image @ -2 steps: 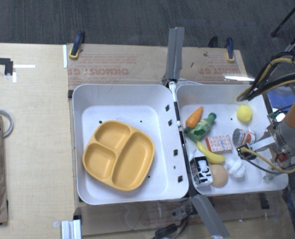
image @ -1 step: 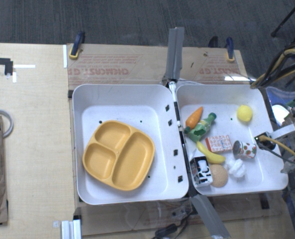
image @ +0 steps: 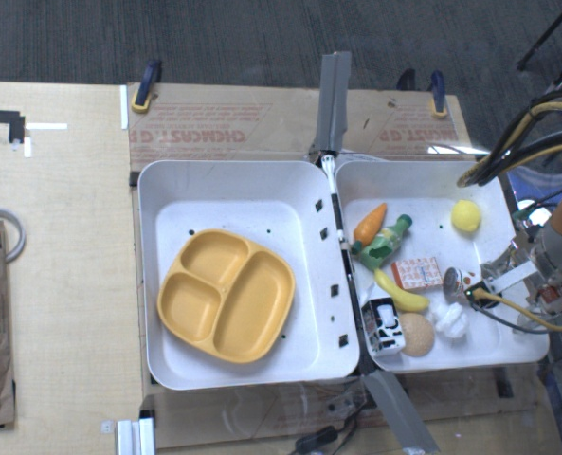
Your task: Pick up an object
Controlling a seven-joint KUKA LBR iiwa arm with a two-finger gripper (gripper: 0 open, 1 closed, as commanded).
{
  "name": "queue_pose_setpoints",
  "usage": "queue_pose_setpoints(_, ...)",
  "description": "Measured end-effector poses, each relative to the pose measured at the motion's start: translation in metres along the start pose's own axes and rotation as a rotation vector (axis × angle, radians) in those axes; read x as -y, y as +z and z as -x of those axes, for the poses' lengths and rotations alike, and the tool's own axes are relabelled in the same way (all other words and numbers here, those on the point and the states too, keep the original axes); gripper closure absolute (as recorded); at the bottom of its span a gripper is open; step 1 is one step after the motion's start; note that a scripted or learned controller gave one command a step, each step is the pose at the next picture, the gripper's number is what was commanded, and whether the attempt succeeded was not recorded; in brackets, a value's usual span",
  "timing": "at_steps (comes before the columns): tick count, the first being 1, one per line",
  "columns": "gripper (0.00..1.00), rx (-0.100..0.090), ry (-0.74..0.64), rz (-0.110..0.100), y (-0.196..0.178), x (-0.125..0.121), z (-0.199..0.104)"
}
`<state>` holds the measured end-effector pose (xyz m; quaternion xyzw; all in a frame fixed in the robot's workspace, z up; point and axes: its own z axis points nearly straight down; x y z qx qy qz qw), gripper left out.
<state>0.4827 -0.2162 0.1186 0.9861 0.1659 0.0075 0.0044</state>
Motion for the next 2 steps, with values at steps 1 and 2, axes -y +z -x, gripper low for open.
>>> queue_pose_setpoints(1,0.00,0.020,0.117,-0.013,-0.034,-0.004,0.007)
queue_pose_setpoints(2,0.00,0.005,0.031,-0.024,0.024,0.002,0.000)
